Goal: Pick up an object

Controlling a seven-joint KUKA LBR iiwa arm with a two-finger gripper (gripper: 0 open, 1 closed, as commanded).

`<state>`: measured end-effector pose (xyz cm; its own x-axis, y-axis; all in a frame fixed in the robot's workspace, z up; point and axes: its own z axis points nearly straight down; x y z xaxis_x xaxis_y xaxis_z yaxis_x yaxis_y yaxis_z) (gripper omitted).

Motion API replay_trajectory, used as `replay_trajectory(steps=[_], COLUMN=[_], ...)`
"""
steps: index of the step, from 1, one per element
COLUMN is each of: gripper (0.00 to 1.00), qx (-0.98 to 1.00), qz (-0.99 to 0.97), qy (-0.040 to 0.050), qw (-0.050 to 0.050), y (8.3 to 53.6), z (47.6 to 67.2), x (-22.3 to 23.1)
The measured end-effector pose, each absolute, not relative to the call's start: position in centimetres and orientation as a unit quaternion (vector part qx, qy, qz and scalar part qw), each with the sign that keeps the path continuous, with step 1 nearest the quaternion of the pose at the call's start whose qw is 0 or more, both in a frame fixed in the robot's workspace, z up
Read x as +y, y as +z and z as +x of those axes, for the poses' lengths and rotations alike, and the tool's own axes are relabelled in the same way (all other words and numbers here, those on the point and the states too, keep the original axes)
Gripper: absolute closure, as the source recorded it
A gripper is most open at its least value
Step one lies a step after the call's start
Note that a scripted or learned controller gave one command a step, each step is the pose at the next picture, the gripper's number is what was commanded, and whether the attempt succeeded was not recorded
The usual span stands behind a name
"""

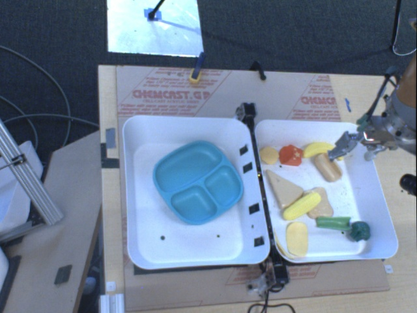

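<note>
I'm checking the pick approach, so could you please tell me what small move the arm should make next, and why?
Probably a short descent straight down. The gripper hovers at the right bin's upper edge, right beside the tan sausage-shaped piece and the banana, with nothing visibly between its jaws. Lowering onto the tan piece looks like the nearest pick.

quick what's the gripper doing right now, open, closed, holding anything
Gripper: over the right white bin, above the tan sausage-shaped toy; open or closed cannot be told.
</note>
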<state>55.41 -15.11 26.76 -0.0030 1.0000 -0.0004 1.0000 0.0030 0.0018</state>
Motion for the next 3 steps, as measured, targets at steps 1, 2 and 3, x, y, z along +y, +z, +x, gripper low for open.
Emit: replay_trajectory(steps=[1,2,3], gripper=[0.00,0.00,1.00], qx=[0.708,0.709,0.708], qz=[0.707,0.705,0.706], qy=[-0.0019,0.0002,0.0014], qw=[-0.005,-0.002,0.001], y=[14.2,9.2,10.5], z=[50.9,48.6,48.8], x=[-13.0,-8.6,-8.8])
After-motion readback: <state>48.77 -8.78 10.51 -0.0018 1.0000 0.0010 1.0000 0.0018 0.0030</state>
